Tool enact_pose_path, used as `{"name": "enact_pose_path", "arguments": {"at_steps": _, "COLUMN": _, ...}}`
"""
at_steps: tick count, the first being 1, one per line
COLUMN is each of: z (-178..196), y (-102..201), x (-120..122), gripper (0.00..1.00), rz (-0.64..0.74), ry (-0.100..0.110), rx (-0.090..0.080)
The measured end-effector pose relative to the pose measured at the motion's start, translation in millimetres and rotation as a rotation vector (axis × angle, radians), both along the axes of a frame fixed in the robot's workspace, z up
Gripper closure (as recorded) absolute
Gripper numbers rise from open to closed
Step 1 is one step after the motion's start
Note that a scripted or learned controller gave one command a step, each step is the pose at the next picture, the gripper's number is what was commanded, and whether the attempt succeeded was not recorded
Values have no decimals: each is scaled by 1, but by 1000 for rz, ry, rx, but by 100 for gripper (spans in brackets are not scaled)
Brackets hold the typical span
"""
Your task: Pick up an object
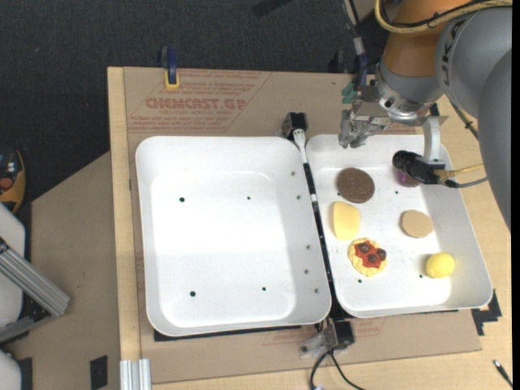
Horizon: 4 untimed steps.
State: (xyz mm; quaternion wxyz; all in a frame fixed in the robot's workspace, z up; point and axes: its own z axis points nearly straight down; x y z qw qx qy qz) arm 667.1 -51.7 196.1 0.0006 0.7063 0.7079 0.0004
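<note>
The right bin (463,218) holds several toy foods. A brown round cookie (356,184) lies near its back, with a pale yellow wedge (345,219) just in front of it. A tan disc (417,223), a small yellow piece with red topping (367,256) and a yellow ball (439,265) lie further forward. A dark purple item (409,169) rests at the back right. My gripper (354,139) hangs over the bin's back left corner, behind the brown cookie, open with nothing between its fingers.
The left bin (162,218) stands beside the right one, and a black ridge (313,210) runs where they meet. The grey arm with its orange band (422,23) comes in from the upper right. A cardboard sheet (195,96) lies under both bins.
</note>
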Motion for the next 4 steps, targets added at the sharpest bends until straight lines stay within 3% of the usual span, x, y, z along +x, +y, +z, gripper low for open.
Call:
{"name": "enact_pose_path", "arguments": {"at_steps": 1, "z": 55, "y": 50, "x": 1, "gripper": 100, "rz": 4, "ry": -6, "rx": 2}}
{"name": "enact_pose_path", "arguments": {"at_steps": 2, "z": 60, "y": 137, "x": -1, "gripper": 100, "rz": 6, "ry": -2, "rx": 3}}
{"name": "enact_pose_path", "arguments": {"at_steps": 3, "z": 65, "y": 188, "x": -4, "gripper": 100, "rz": 3, "ry": -2, "rx": 1}}
{"name": "enact_pose_path", "arguments": {"at_steps": 4, "z": 113, "y": 101, "x": 0, "gripper": 100, "rz": -8, "ry": -4, "rx": -2}}
